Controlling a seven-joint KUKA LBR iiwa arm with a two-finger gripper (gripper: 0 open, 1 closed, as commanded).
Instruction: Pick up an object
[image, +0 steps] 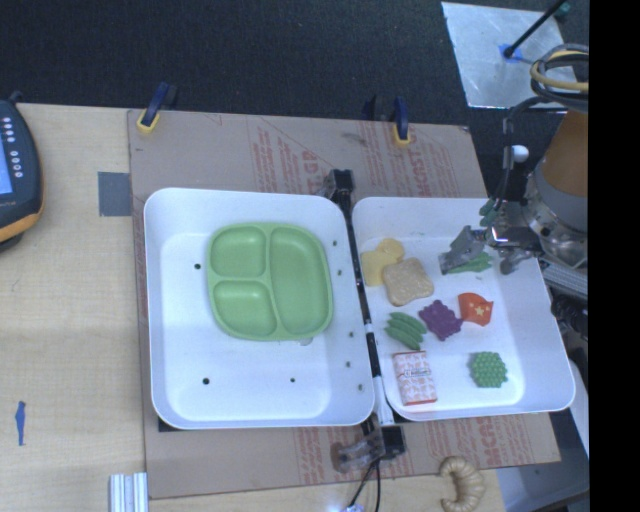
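Far left edge: lay a dark and orange handset on the wooden bench, partly cut off.
Bench top: had a grey tape square near the left bin, and a blue mark low down.
Brown board: sat under both bins, held by a yellow clip and a blue clip at the top.
Left bin: white and shallow.
Green plate: sat in the left bin, with three parts, nothing in them.
Right bin: white too, touching the left bin along the middle.
Yellow piece: lay at the bin's top left, just beside the bread.
Bread slice: tan, touching the yellow piece.
Green pods: lay below the bread.
Small box: red and white, near the bottom left of the right bin.
Purple grapes: sat in the middle, just beside the red piece.
Red piece: had a yellow spot.
Green bumpy ball: sat low on the right.
Gripper: hung low over the top right part of the right bin, with a green thing right at the tips.
Fingers: could not tell how wide, or if that green thing was truly held.
Arm: came in from the right, grey with orange.
Below the board: lay a tan curled thing.
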